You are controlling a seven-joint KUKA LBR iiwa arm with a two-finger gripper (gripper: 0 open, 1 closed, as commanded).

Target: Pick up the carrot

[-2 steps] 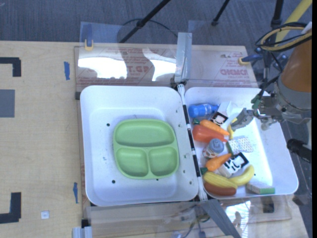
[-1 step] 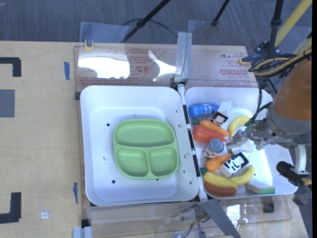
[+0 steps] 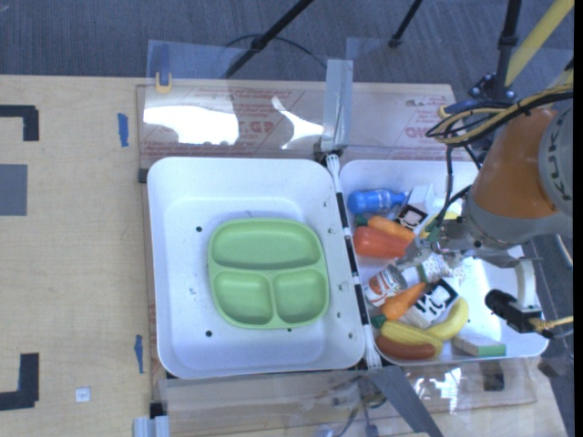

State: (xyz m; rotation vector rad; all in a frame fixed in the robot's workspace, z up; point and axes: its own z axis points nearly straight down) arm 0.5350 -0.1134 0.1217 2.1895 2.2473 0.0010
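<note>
A slim orange carrot [image 3: 403, 300] lies slantwise in the right bin [image 3: 510, 346], near its left wall. A fatter orange vegetable [image 3: 383, 240] with a green end lies just above it. My gripper [image 3: 434, 262] hangs over the middle of this bin, just up and right of the slim carrot's upper tip, among the clutter. The grey arm with its orange band [image 3: 510, 182] reaches in from the right.
Around the carrot lie a blue bottle [image 3: 375, 199], a banana [image 3: 452, 320], a red-brown sausage-like piece [image 3: 408, 342], a small bottle [image 3: 386, 282] and black-and-white tagged items [image 3: 439, 299]. The left bin [image 3: 173, 244] holds a green divided plate [image 3: 268, 272].
</note>
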